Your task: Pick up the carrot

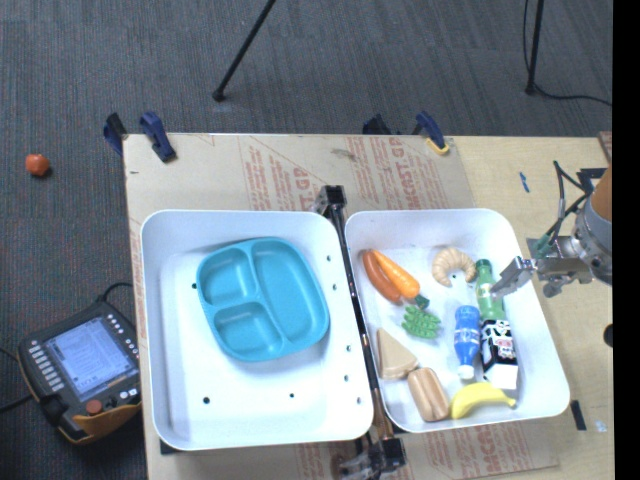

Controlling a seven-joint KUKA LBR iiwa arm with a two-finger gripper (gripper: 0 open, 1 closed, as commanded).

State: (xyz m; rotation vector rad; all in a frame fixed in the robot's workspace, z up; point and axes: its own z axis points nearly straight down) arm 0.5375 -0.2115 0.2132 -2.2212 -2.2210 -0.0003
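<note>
Looking down on the table (250, 173), we see two white bins side by side. The right bin (440, 223) holds the carrot (390, 276), which lies at a slant near the bin's upper left corner, orange with a bit of green at its lower right end. Just below that end sits a small green leafy piece (421, 321). To the carrot's right, apart from it, lies a croissant (453, 265). Further right stand or lie a green bottle (485, 288), a blue bottle (467, 340) and a black and white carton (499, 350), close together. Along the bin's lower part we find a tan wedge (395, 356), a sausage-like bun (429, 393) and a banana (482, 400).

The left bin (165, 268) carries a blue tray with three compartments (263, 298).

The arm comes in from the right, and its tool (519, 273) hangs over the right edge of the right bin, near the green bottle and well apart from the carrot. Nothing shows between its fingers, and we cannot tell whether they stand wide or narrow.

On the floor at the left lies a control pendant with a screen (82, 368), and a small orange ball (38, 165) rests further up. Blue clamps (157, 135) grip the table's far edge.
</note>
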